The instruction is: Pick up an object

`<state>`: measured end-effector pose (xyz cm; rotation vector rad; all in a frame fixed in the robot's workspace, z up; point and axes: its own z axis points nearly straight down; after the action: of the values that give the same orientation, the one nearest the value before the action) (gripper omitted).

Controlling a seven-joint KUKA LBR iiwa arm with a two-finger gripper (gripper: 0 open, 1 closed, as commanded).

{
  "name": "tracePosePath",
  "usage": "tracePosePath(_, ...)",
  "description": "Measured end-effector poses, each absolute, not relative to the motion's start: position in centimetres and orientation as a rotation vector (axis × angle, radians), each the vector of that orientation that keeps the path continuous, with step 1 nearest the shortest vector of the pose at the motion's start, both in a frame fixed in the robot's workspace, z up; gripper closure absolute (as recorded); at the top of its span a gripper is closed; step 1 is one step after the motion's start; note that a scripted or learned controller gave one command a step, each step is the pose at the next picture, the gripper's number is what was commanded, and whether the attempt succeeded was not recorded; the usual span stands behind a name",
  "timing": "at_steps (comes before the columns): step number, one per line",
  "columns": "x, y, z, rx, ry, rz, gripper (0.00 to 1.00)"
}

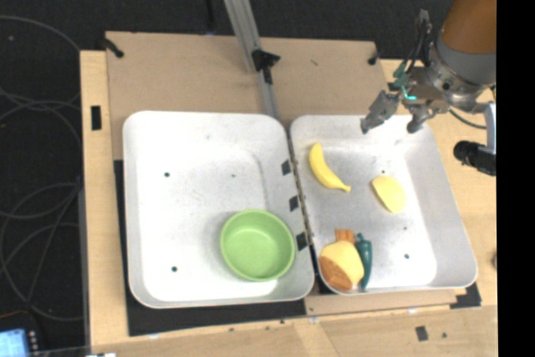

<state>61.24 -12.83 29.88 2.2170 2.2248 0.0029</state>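
Hovering over the right bin's [435,180] far right corner, gripper [391,120] spread wide, grasping nothing. Lying inside: banana [326,170] near the left wall, yellow piece [389,193] toward the middle. Sitting in the left bin's [167,146] near right corner: green bowl [257,244].

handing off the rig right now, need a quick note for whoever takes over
Gripper: open, nothing between its fingers, above the far edge of the right bin.
Right bin: banana near its left side, yellow piece mid-bin, orange and green toy in the near left corner.
Left bin: green bowl.
Done: nothing picked up.
Left: lower onto one object, close, lift.
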Motion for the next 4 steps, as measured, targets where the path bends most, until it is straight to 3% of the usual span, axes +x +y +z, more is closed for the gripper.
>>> tracePosePath(3, 61.8, -13.5, 13.1, 2.224, 2.221, -0.008, 0.0)
tracePosePath(4, 62.0, -13.5, 14.7, 2.224, 2.214, 0.003, 1.0)
